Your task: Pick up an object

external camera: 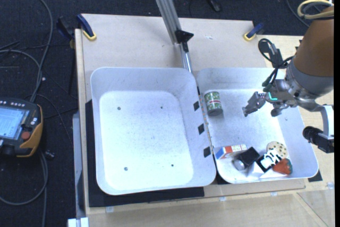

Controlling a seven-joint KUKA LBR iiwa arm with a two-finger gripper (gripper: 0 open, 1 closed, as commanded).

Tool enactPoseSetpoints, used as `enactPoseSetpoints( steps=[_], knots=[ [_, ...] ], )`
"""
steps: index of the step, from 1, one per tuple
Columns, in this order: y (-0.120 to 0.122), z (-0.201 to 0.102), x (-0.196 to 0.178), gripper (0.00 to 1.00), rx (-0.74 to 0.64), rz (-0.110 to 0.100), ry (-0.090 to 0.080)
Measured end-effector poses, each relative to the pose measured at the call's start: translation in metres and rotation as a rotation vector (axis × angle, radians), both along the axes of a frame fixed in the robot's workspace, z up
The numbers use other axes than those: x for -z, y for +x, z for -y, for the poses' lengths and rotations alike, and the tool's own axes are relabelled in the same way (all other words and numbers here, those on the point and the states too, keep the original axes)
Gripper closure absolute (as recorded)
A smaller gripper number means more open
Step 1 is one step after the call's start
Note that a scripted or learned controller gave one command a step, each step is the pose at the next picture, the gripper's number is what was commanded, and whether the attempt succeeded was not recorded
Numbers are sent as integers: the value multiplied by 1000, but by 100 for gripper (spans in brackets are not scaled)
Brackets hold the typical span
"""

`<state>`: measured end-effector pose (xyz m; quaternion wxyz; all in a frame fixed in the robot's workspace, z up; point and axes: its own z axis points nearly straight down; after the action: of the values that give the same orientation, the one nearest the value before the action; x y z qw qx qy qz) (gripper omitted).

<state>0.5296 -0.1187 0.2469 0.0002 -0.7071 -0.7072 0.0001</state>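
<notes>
A cluster of small objects is lying in the near corner of the right bin, below the fingers and well apart from them: a red-and-white box, a black piece, a patterned item, something red. A green can is sitting left of the fingers. The gripper is hovering over the bin floor, fingers spread apart, holding nothing.
</notes>
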Motion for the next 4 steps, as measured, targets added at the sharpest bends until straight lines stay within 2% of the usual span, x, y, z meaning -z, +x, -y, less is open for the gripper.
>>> enactPoseSetpoints(
  steps=[1, 2, 4],
  knots=[
    [0, 0, 0, 0, 0, 0, 0],
    [1, -1, 63, 0, 0, -5, 1],
    [11, 0, 158, 0, 0, 2, 0]
  ],
)
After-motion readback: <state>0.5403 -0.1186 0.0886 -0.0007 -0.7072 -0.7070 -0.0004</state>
